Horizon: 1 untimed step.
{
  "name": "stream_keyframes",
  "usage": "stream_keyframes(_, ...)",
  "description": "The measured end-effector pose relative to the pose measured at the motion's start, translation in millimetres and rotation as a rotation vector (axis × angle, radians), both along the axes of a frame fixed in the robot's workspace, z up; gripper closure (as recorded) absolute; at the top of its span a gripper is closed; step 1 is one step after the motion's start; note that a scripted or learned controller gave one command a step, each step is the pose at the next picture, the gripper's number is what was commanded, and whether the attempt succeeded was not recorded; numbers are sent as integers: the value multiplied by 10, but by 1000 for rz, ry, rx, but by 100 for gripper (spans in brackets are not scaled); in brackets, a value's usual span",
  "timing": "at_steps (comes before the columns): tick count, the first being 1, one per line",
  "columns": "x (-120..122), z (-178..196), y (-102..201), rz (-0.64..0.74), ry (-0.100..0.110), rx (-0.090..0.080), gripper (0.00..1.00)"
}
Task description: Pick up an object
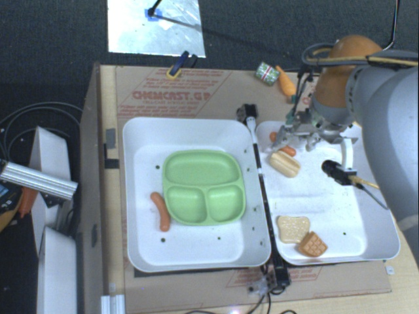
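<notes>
Over the right bin (376, 244), the gripper (296, 136) hovers near a hot dog (285, 163); grip state unclear, seemingly holding nothing.

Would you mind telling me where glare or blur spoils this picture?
Camera view: the shiny sheet above the bench glares nearly white; the white bins look bright but keep detail; the arm is large and soft at the right; the green tray is sharp.
</notes>
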<state>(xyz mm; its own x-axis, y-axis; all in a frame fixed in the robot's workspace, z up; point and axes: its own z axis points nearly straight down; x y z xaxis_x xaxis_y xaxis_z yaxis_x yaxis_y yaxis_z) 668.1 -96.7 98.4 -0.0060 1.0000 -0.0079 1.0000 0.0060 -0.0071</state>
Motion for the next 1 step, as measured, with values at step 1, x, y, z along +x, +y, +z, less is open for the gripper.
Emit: stream_keyframes(1, -5, -147, 55, 1, -2, 8, 0)
